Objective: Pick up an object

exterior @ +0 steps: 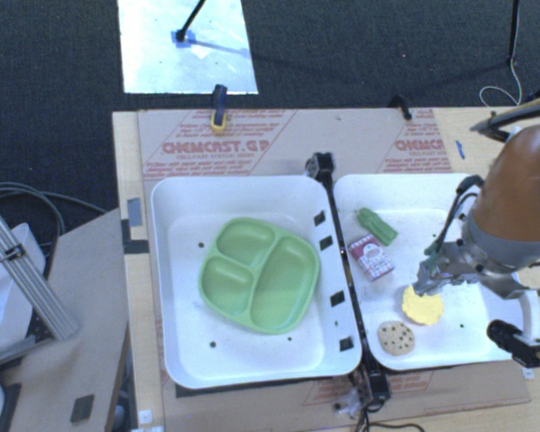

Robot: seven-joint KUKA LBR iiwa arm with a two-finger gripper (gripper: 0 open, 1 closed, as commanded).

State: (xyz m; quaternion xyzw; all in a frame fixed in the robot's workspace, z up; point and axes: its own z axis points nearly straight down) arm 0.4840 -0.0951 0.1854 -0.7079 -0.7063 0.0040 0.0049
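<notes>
The right bin [413,194] holds a green block [376,225], a small red and white packet [370,256], a yellow flat piece [423,305] and a chocolate-chip cookie [396,338]. My gripper [430,282] hangs over the right bin, its tip just above the upper edge of the yellow piece. The arm's orange band covers the bin's right side. Nothing shows between the fingers.
The left bin [178,261] carries a green divided plate [259,274]. A black divider with clips [335,252] runs between the two bins. The bench edge lies close below both bins.
</notes>
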